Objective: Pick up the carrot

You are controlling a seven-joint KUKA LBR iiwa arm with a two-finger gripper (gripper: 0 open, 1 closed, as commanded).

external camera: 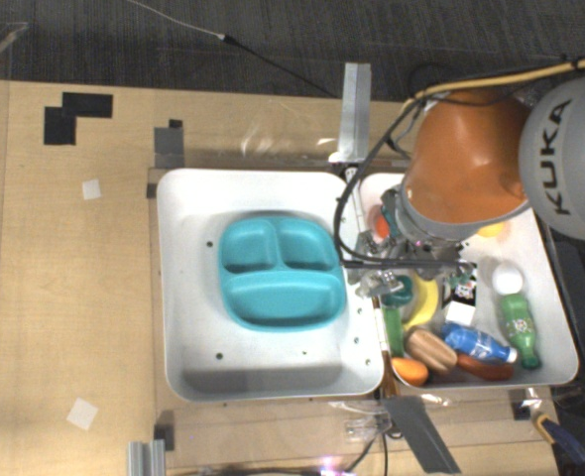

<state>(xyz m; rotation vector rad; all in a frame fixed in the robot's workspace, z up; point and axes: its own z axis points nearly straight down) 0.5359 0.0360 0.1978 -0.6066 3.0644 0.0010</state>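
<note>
On the bench (74,296), two white bins sit side by side. Left bin (188,365) holds a teal tray (278,271) with three compartments, lying flat near the middle. Right bin (555,350) is crowded: a green bottle (519,327) with a white cap along its right side, a blue bottle (479,343) lying tilted near the front, a bread roll (431,348) just left of it, a banana (426,303) behind the roll, and a dark green item, possibly a cucumber (393,327), against the left wall. Carrot (409,370) lies in the front left corner of the right bin, touching the roll, apart from the claw. Arm (471,162) hangs over the back left of the right bin; gripper (397,284) is low among the items beside the banana, and its state cannot be told from this angle.
</note>
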